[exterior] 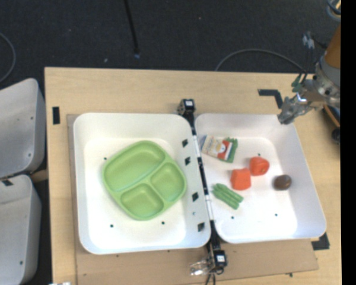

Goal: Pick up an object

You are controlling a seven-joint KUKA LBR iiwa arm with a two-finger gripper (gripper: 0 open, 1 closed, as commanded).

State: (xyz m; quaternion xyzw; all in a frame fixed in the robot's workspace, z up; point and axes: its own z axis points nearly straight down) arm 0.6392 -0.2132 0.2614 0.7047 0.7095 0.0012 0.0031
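– Objects for the picking, five of them, all lying in the right-hand bin (306,159). Up by the divider there's a packet (219,148), white with green and red print, lying flat.

– And the two bright ones in the middle?

– An orange-red block (240,179) and, just up and right of it, an orange-red piece (259,165); they are close together, and I can't tell whether they touch. Further right sits a brown ball (282,182), on its own. Below the block lies a green pod (227,195), at a slant, near the divider.

– Where's the gripper (280,104)?

– Out over the bin's far right corner, above the rim, well away from every item. The arm (327,76) comes in from the right edge.

– Fingers?

– Spread apart, by the look of it: one dark finger (269,94) reaching left, one pale one lower down. Nothing is between them.

– And the other side?

– The left-hand bin (78,159) carries a green divided plate (143,180), three compartments, sitting a little askew. Both bins rest side by side on the wooden bench (118,88).
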